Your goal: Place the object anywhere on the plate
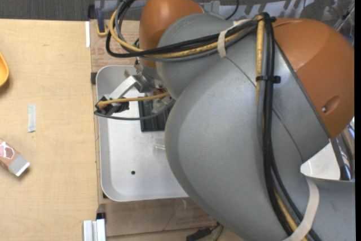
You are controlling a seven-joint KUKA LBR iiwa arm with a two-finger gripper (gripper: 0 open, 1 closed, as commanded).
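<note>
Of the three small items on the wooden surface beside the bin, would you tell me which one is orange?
The orange piece at the far left edge, uppermost; the grey strip and pink-and-white block lie below.

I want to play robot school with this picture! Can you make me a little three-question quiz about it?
1. True or false: the arm reaches over the white bin.
2. What colour are the big round caps on the arm: A green, B orange, C blue?
3. Fill in: beside the bin lies a light ____ board.

Key: 1 true. 2 B; one orange cap sits at the right of the view. 3 wooden.
</note>
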